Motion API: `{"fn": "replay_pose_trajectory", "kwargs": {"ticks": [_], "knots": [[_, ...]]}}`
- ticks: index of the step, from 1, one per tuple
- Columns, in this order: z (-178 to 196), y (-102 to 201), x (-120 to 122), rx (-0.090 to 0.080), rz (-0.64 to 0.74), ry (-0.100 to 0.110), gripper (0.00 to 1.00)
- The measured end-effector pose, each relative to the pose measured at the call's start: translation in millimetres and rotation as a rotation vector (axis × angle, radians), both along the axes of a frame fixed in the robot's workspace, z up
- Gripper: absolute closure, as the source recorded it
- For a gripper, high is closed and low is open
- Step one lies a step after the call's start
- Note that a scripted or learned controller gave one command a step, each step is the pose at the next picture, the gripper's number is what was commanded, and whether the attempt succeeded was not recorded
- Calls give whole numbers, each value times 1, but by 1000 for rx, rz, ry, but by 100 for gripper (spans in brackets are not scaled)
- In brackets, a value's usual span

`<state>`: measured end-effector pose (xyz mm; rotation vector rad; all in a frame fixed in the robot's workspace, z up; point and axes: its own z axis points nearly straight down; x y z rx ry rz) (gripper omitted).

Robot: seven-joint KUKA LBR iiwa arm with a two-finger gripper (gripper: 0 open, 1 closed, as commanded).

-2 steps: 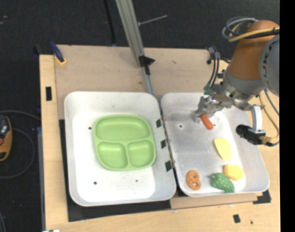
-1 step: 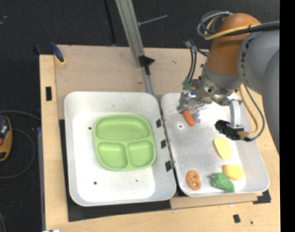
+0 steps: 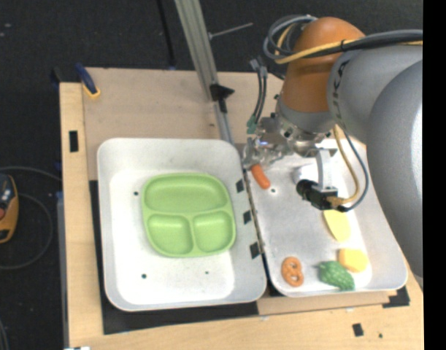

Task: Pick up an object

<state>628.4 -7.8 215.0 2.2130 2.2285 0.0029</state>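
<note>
Robot lab: plywood bench [image 3: 150, 104], aluminium camera post [image 3: 197, 39], loose cables [image 3: 33, 217].

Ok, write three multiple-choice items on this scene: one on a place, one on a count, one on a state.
1. Where does the green tray lie?
A. left bin
B. right bin
C. bare bench

2. How many compartments has the tray?
A. two
B. three
C. five

3. The pretzel is:
A. lying on the right bin floor
B. resting on the tray
C. hanging from a cable

Key: 1 A, it sits inside the left bin. 2 B, one wide section above two small ones. 3 A, it lies flat beside the green toy.
</note>
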Motion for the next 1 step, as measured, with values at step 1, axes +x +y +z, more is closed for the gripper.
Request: {"fn": "replay_pose_trajectory", "kwargs": {"ticks": [1], "knots": [[18, 52, 13, 1, 1, -1, 100]]}}
